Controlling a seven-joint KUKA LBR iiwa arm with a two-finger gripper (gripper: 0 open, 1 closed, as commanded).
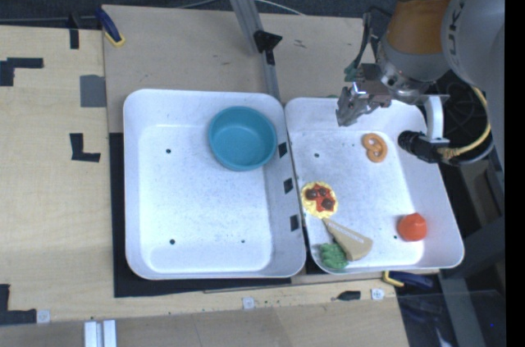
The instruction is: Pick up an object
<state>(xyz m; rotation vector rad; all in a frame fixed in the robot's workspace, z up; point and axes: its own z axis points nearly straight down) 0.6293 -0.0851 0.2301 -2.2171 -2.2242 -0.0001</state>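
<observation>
My gripper (348, 116) hangs over the far end of the right bin (361, 198), its fingertips pointing down with nothing visible between them. A small brown pretzel (375, 147) lies a little to its right and nearer the camera. Further toward the front are a round yellow piece with red and dark spots (319, 198), a tan wedge (349, 240), a green leafy piece (331, 256) and an orange-red ball (412, 226). A blue bowl (242, 137) sits in the far part of the left bin (197, 214).
A grey slanted pole (244, 5) runs down to the divide between the bins. The arm's orange band (426, 1) and black cables (447, 147) crowd the right bin's far right side. Tan bench surface lies to the left.
</observation>
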